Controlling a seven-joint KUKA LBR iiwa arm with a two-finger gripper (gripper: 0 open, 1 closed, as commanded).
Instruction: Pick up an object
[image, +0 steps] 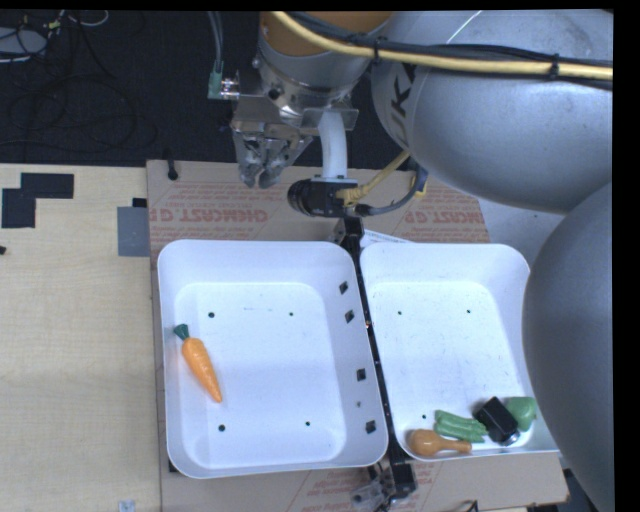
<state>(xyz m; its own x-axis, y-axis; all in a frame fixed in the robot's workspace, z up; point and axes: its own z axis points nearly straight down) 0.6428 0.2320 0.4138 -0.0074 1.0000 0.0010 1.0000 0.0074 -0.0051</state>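
The two bins look like smooth, slightly glossy white plastic; the carrot glossy plastic; the arm's shell satin grey.

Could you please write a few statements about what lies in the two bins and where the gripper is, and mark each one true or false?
1. The carrot lies in the left bin. True.
2. The gripper grips the carrot. False: it is above the bins' far edge, away from it.
3. The black object is in the right bin. True.
4. The carrot touches the green bean. False: they lie in separate bins.
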